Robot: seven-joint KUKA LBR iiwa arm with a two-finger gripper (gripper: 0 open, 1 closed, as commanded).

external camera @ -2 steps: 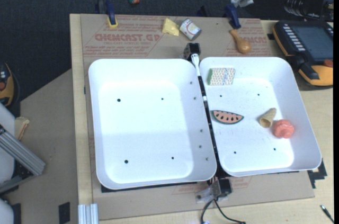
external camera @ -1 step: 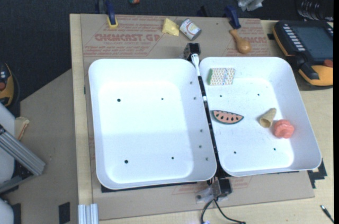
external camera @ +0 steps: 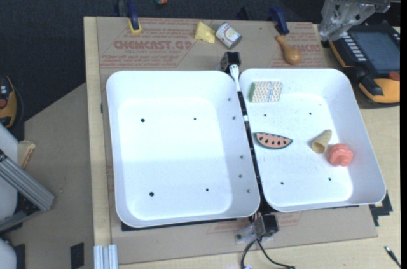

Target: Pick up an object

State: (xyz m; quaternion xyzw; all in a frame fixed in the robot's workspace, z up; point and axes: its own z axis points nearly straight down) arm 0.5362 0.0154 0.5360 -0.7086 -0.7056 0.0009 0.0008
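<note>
The right bin [external camera: 356, 188] holds three objects. A green and white patterned block [external camera: 265, 91] lies near its back left corner. A watermelon slice [external camera: 273, 140] rests flat by the left wall. A tan cone with a pink scoop [external camera: 333, 148] lies toward the right side. My gripper [external camera: 343, 12] hangs at the top right, beyond the bin's back right corner and off the board, well away from all three objects. Nothing shows under it.
The left bin [external camera: 121, 134] sits beside the right one. Behind the bins, on the brown board, lie a yellow wedge [external camera: 205, 33], a small white box [external camera: 227, 35] and a brown pear-shaped piece [external camera: 290, 51]. Blue clamps [external camera: 133, 18] grip the board's back edge.
</note>
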